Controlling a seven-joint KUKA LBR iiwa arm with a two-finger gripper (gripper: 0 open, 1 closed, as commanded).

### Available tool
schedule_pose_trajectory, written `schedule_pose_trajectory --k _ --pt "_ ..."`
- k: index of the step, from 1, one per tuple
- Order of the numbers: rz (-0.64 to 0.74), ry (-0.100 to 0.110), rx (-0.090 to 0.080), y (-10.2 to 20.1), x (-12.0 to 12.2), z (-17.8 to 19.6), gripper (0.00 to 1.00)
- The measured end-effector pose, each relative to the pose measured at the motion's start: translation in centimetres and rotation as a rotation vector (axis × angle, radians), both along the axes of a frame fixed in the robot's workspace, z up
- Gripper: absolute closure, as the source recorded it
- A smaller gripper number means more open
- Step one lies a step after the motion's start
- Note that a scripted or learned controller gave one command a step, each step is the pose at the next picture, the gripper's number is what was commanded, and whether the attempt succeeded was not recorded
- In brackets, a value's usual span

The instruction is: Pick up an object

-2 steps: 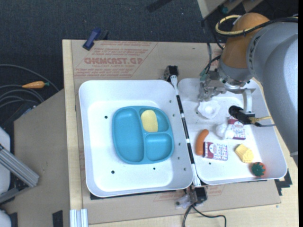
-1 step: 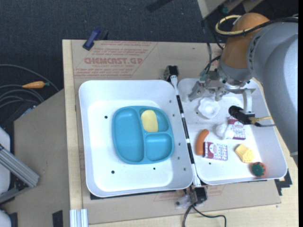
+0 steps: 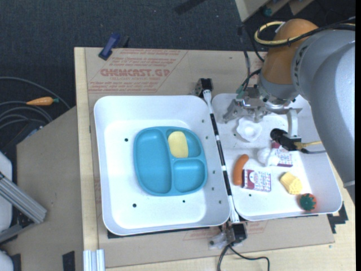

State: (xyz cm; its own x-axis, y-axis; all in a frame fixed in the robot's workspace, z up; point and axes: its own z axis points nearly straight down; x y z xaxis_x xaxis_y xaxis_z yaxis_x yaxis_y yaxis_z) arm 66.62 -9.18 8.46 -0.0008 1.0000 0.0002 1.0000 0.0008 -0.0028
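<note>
Pincer (image 3: 248, 107) low over the far end of the right bin (image 3: 324, 176); spread or pressed together, cannot tell. Directly beneath and just nearer than it, a small white lump (image 3: 249, 131), glossy, rounded, no clear long axis. Probably the target. Beyond the lump toward the bin's near rim: an orange sausage shape (image 3: 240, 167), long axis running near-to-far, a flat printed packet (image 3: 257, 180), a yellow wedge (image 3: 291, 182).
</note>
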Motion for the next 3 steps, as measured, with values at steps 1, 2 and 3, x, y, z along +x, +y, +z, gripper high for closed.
schedule_pose_trajectory --k 1,2,3 --pt "0.001 -0.002 -0.001 0.0 0.1 1.1 1.0" --pt "0.001 -0.002 -0.001 0.0 0.1 1.1 0.0" --pt "-0.001 0.0 0.0 0.0 -0.6 0.0 0.0"
